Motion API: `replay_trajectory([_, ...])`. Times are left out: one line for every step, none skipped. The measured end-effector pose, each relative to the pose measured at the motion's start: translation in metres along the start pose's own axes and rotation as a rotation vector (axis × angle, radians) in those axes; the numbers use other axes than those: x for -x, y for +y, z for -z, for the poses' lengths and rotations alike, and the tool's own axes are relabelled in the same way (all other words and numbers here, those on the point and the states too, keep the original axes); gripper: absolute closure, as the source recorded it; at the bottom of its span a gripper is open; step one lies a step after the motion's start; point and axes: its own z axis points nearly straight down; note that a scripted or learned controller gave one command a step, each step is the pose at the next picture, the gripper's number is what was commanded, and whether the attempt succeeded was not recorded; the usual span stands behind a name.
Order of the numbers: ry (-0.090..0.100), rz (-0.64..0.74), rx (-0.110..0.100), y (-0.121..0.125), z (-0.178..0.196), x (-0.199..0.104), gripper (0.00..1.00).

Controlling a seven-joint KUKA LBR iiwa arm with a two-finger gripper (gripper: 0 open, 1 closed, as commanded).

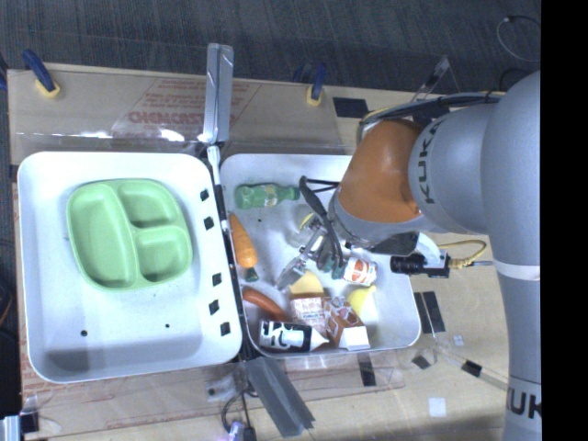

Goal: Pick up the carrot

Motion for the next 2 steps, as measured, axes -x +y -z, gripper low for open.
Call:
replay_trajectory([0.000,0.004,0.000,0.001,0.010,0.000,1.00])
replay_trajectory([-0.003,-0.166,0.002,0.080,0.102,0.015,1.00])
